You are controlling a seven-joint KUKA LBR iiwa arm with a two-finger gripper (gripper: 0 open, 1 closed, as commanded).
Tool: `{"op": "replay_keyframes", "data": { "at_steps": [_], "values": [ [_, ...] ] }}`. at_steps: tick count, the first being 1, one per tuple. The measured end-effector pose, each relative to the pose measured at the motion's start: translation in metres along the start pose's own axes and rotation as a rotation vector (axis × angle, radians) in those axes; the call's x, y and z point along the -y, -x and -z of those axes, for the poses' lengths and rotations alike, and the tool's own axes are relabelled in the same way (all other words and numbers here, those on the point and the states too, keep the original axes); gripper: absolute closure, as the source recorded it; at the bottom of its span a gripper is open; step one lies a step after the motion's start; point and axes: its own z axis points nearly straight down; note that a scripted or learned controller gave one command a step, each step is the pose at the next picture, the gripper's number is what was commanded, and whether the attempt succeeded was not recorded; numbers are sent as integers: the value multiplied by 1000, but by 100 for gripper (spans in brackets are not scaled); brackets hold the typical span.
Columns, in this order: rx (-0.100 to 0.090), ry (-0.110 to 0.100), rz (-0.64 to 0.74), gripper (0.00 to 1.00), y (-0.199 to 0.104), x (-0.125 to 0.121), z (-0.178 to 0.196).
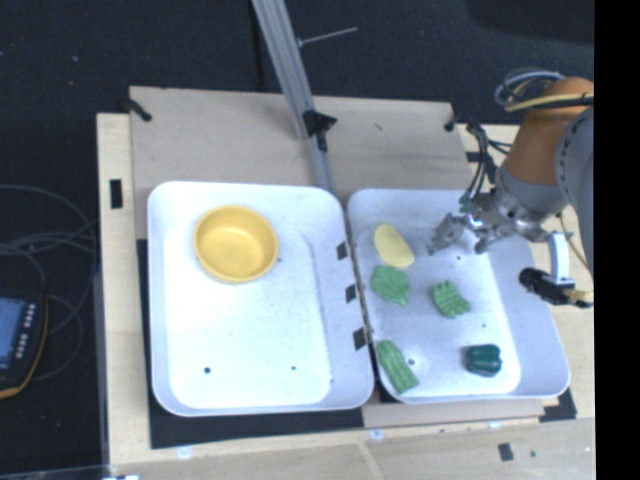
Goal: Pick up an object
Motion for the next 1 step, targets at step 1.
{"op": "replay_keyframes", "data": {
  "at_steps": [1],
  "values": [
    [1, 4, 0, 0, 0, 0, -15]
  ]
}}
